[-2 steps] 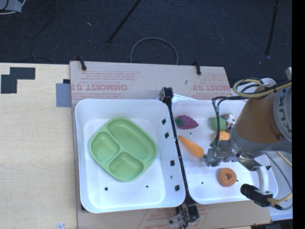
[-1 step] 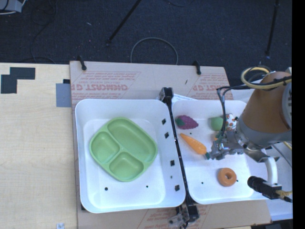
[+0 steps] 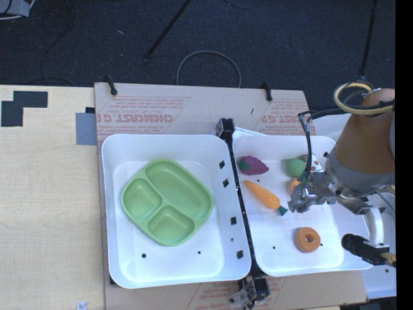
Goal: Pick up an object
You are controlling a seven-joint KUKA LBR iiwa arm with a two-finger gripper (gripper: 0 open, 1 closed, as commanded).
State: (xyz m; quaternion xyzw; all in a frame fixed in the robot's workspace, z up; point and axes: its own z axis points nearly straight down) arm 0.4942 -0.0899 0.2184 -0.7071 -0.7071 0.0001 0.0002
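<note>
In the right bin point(image 3: 277, 261) lie an orange carrot point(image 3: 262, 194) with a green tip, purple grapes point(image 3: 253, 166), a green round object point(image 3: 295, 166) and an orange-brown doughnut point(image 3: 308, 239). My gripper point(image 3: 301, 199) hangs low over the bin's right half, just right of the carrot's green tip and above the doughnut. A small orange piece point(image 3: 295, 185) shows right by the gripper. The arm's grey body and orange band point(image 3: 364, 144) hide the bin's right side.
The left bin point(image 3: 122, 257) holds a green divided plate point(image 3: 167, 201). A black divider point(image 3: 233, 199) runs between the two bins. Cardboard lies under both bins, and cables hang by the arm on the right.
</note>
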